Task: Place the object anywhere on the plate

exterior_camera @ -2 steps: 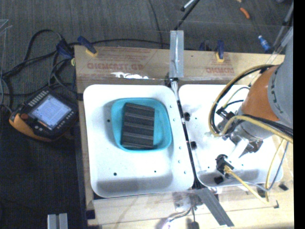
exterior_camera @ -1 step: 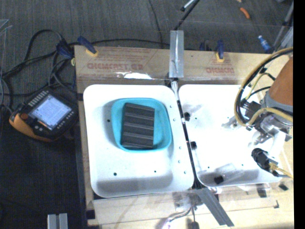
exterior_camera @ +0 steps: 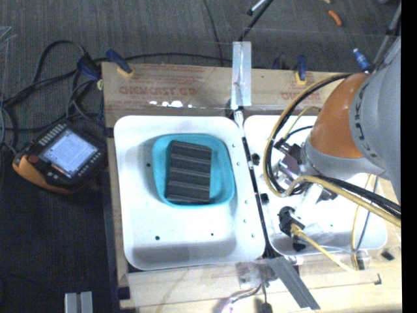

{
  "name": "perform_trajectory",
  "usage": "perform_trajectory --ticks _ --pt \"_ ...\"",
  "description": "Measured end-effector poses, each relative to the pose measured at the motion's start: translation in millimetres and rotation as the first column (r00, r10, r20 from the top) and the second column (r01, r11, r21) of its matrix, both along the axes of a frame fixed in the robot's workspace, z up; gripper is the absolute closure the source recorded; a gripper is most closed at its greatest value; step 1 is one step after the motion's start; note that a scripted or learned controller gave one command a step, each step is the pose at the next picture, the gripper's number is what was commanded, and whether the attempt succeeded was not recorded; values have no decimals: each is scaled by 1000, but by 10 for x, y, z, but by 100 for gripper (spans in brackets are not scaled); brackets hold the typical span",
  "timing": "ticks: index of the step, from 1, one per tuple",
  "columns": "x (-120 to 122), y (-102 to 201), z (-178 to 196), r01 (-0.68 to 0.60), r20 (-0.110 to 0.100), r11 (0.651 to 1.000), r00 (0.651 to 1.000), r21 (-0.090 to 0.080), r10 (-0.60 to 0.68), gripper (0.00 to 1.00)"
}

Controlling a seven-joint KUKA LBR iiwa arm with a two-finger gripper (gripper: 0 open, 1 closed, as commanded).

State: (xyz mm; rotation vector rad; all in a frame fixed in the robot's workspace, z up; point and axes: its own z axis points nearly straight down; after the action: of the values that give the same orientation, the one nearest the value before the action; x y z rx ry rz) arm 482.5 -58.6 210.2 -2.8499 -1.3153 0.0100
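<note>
A dark grey ribbed block [exterior_camera: 189,171] lies flat on the light blue plate [exterior_camera: 223,175] in the middle of the left bin [exterior_camera: 137,233]. It sits well inside the plate's rim, long side running front to back. The arm's grey wrist with its orange band [exterior_camera: 339,122] hangs over the right bin [exterior_camera: 326,240]. My gripper [exterior_camera: 287,168] is low over that bin, close to the divider, largely hidden among cables and the wrist. It is well apart from the block and plate.
Yellow and black cables [exterior_camera: 293,129] loop around the wrist over the right bin. A metal post [exterior_camera: 241,77] stands at the back between the bins. A handheld pendant [exterior_camera: 62,155] lies on the floor to the left of the bench.
</note>
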Motion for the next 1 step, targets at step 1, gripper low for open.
perform_trajectory --ticks 1 --pt "39 -697 540 -223 3 975 975 0 223 0"
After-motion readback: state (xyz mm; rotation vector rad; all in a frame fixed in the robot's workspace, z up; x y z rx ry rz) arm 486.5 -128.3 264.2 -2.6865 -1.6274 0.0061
